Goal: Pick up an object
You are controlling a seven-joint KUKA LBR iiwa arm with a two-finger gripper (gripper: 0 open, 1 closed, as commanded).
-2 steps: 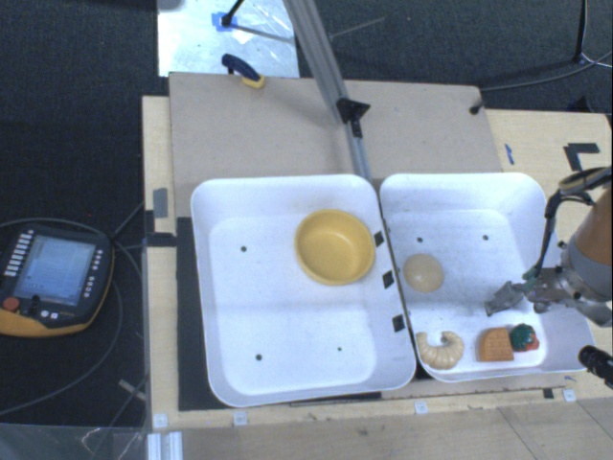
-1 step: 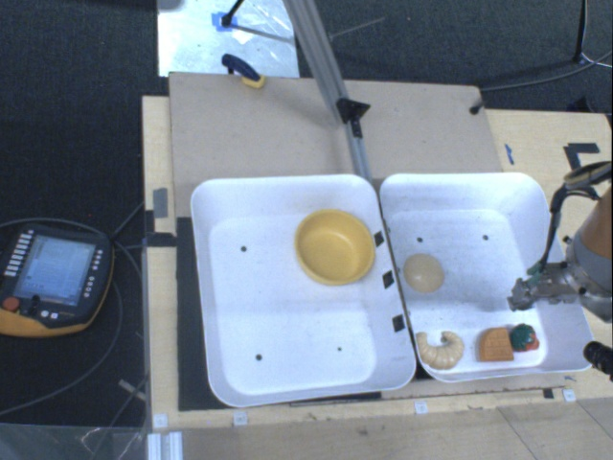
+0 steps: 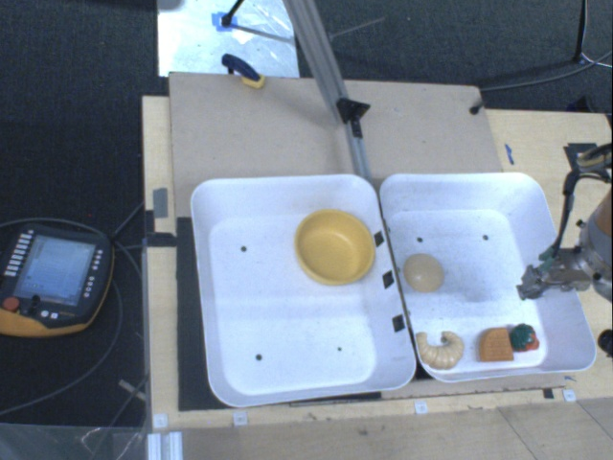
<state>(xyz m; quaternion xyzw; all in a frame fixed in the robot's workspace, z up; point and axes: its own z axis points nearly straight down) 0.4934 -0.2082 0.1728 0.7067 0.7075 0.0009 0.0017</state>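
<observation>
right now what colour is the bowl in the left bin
Yellow. The bowl shows clearly in the camera view, near the left bin's upper right corner.

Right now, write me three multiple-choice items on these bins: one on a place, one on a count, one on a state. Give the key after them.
1. Where is the yellow bowl?
A. In the left bin, near its top right
B. In the right bin
C. On the floor

2. How many things lie in the right bin?
A. One
B. Three
C. Six

3. How does the tool stand?
A. Gripping the bowl
B. Over the right bin's right rim, touching nothing in it
C. Resting in the left bin

Key: 1 A, the bowl sits by the divider in the left bin. 2 B, a beige ball, a curled cream piece and an orange-and-green toy. 3 B, it hangs apart from all three.
</observation>
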